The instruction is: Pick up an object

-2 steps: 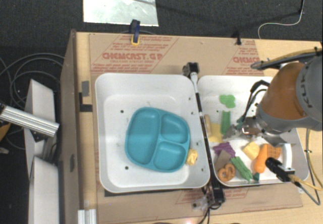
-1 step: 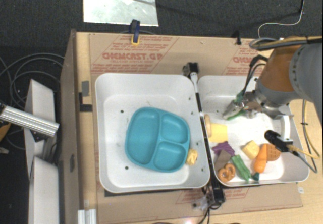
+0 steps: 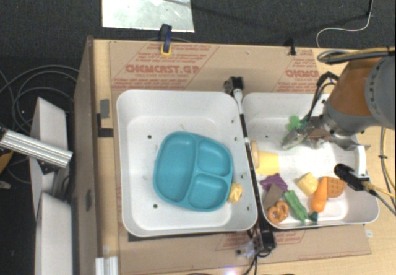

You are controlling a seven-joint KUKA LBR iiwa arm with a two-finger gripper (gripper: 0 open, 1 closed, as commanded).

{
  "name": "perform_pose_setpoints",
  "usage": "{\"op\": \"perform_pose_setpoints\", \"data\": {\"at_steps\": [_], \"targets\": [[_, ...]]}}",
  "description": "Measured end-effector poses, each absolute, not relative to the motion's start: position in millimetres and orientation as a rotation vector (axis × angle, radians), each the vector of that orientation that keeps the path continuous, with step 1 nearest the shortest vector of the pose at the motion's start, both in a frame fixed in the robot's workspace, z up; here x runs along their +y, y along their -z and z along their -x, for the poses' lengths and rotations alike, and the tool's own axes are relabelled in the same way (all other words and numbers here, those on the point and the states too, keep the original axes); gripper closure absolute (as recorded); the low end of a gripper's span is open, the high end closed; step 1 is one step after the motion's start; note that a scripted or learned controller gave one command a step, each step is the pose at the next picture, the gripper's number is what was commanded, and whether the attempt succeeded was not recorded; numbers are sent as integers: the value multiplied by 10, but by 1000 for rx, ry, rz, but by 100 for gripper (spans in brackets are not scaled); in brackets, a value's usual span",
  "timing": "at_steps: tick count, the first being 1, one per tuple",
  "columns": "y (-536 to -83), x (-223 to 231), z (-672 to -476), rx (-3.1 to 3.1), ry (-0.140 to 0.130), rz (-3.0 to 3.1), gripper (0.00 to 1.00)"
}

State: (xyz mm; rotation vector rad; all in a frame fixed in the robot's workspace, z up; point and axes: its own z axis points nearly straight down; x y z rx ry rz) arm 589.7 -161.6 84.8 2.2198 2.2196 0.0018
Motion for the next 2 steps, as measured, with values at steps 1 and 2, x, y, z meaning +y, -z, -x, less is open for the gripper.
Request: {"op": "perform_pose_setpoints", "data": {"at_steps": [1, 2], "targets": [[-862, -1617, -6583, 2223, -8, -2208, 0], [-971, -1623, -6565, 2224, -6, -2208, 100]]}}
